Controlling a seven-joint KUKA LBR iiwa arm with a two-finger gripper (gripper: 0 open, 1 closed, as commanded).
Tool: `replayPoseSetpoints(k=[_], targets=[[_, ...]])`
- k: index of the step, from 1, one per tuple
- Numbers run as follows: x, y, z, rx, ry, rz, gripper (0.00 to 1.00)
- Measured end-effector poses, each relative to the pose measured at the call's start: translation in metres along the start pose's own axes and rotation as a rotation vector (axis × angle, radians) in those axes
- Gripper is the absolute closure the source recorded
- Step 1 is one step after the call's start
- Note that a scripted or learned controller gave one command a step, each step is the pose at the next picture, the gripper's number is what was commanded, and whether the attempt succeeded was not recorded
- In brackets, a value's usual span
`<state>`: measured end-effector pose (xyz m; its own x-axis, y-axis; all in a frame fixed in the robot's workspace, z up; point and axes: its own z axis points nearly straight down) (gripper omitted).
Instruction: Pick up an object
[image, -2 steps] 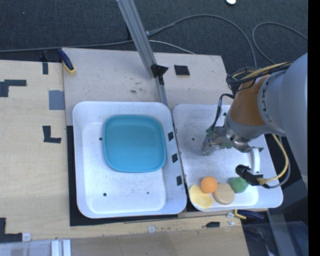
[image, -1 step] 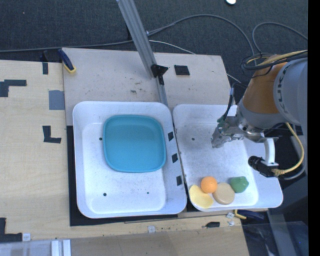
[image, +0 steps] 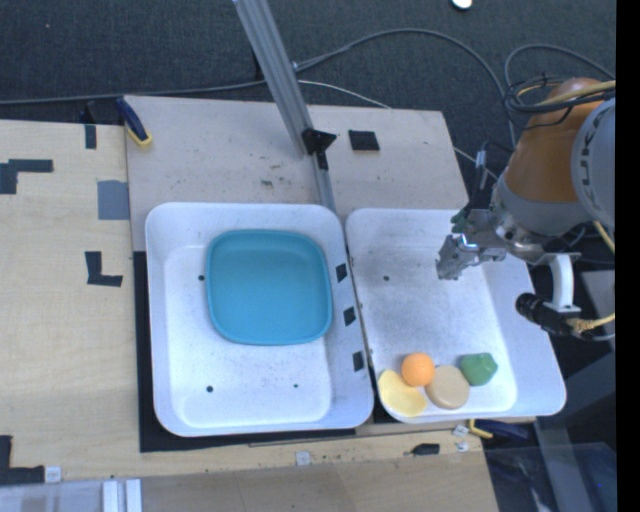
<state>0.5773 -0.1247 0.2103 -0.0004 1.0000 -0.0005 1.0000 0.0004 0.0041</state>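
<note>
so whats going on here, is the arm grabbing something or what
A grey and orange robot arm reaches in from the right, its gripper hanging over the upper part of the right bin with nothing visibly held. The things to pick sit bunched at that bin's near edge: an orange ball, a tan piece, a green piece and a yellow piece. The left bin holds a blue plate.

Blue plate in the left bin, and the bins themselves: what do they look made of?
Blue plate: likely plastic, smooth and matte, with uniform colour and soft rounded corners. Left bin and right bin: probably thin moulded white plastic, with rounded rims and scuffed, speckled floors.
</note>
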Motion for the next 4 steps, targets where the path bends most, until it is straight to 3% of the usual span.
replayPoseSetpoints(k=[4], targets=[[0.212, 0.033, -0.010, 0.005, 0.001, -0.004, 1.00]])
